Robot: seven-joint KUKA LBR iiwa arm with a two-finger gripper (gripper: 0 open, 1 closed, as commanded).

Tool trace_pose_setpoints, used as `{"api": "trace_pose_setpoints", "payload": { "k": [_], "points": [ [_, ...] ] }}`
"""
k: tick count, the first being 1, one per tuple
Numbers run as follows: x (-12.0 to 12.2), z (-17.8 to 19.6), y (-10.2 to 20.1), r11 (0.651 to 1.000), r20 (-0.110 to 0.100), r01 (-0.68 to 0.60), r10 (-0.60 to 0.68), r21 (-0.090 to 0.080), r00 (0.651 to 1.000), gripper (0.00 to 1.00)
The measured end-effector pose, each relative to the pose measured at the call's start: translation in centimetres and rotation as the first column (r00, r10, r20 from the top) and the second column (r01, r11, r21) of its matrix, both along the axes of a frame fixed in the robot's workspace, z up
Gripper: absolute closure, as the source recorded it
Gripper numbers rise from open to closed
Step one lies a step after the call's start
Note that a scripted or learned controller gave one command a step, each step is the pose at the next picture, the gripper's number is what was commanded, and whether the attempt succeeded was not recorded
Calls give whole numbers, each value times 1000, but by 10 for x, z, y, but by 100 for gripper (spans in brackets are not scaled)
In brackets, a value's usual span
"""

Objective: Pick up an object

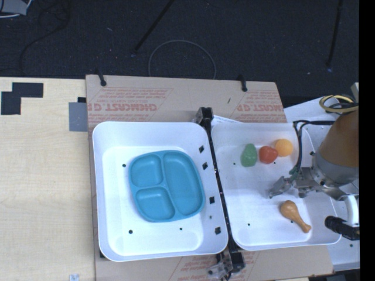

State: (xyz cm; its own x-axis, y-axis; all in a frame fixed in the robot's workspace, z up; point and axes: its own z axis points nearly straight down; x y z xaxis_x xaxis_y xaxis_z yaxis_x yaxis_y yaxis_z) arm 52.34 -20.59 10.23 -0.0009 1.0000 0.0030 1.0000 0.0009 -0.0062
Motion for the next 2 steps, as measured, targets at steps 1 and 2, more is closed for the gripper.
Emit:
{"api": "trace_pose_setpoints", "payload": {
  "k": [1,2],
  "points": [
    [0,12,-1,1000,1,4,-4,-1,1000,100],
    [-3,74,2,1000,9,0,0,-3,1000,100]
  ]
}}
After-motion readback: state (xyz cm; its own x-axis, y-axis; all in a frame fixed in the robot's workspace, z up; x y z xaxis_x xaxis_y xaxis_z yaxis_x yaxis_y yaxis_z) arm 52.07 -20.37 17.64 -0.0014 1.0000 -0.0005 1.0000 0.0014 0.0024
